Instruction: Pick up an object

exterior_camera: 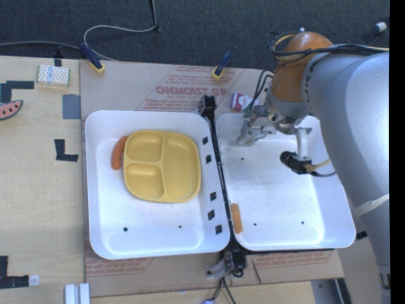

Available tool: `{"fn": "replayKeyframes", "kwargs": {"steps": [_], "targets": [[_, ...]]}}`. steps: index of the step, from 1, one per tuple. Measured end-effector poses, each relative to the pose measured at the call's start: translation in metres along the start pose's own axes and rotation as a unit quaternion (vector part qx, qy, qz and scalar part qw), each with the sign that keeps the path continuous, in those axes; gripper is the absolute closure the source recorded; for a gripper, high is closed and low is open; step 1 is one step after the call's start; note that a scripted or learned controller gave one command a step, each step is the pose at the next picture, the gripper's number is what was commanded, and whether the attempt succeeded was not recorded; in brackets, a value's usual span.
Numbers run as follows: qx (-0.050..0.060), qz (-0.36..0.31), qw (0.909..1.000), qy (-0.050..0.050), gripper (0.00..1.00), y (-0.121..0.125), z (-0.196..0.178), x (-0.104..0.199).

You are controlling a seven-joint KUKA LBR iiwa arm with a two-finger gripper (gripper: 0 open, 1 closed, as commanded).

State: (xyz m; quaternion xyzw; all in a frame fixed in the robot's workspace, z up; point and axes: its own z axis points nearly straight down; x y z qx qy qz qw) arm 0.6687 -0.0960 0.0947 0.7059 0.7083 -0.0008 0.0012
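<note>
A yellow divided plate [162, 165] lies in the left bin [107, 233]. An orange sausage-shaped piece [118, 152] rests against the plate's left edge. A small orange carrot-like piece [236, 217] lies at the left wall of the right bin [329, 230]. My gripper [248, 133] hangs over the far left part of the right bin, well away from the carrot piece. I see nothing between its fingers.
A small red and white packet [238, 101] lies on the cardboard behind the right bin. Blue and yellow clamps [221, 66] [92, 56] hold the cardboard's far edge. Black clips [207, 104] sit along the wall between the bins.
</note>
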Motion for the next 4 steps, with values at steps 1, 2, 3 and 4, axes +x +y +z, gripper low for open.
{"fn": "replayKeyframes", "kwargs": {"steps": [1, 2, 3, 4], "targets": [[0.0, 0.0, 1.0, 0.0, 0.0, 0.0, 0.0, 0.0], [0.0, 0.0, 1.0, 0.001, 1.0, 0.0, -0.009, 0.001], [0.0, 0.001, 1.0, 0.0, 1.0, -0.001, 0.01, 0.002], [0.0, 0.001, 1.0, 0.001, 0.0, 0.0, 0.01, 0.003]]}}
